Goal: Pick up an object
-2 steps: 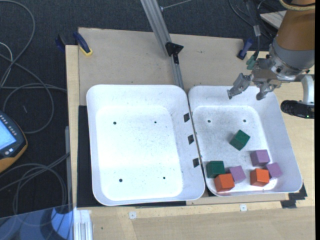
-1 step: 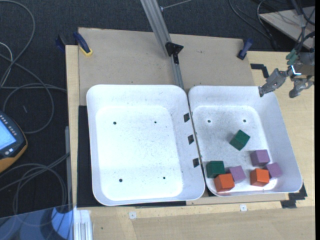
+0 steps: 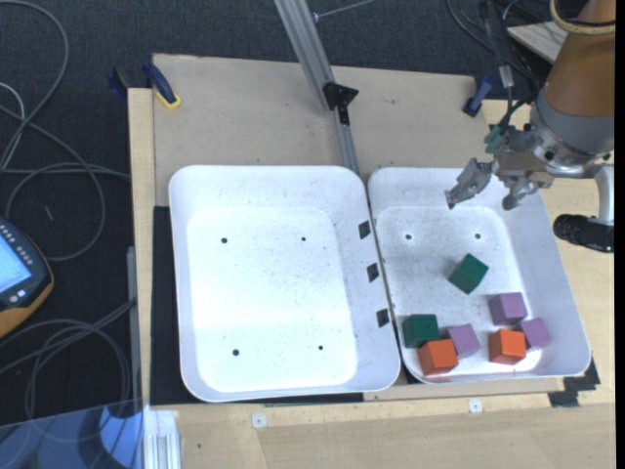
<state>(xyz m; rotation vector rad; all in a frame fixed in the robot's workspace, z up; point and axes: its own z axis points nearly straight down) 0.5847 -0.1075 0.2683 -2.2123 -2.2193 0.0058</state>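
The end effector (image 3: 486,191) hangs released, fingers spread, over the far edge of the right bin (image 3: 557,281); a green block (image 3: 469,273) lies alone mid-bin with open room around it; other blocks (image 3: 459,345) crowd the near edge; the left bin (image 3: 195,291) adjoins.

My arm (image 3: 583,62): orange band above a grey wrist collar. My gripper (image 3: 485,191): two dull grey metal fingers (image 3: 467,186) beneath a cluttered grey-and-teal mounting head.
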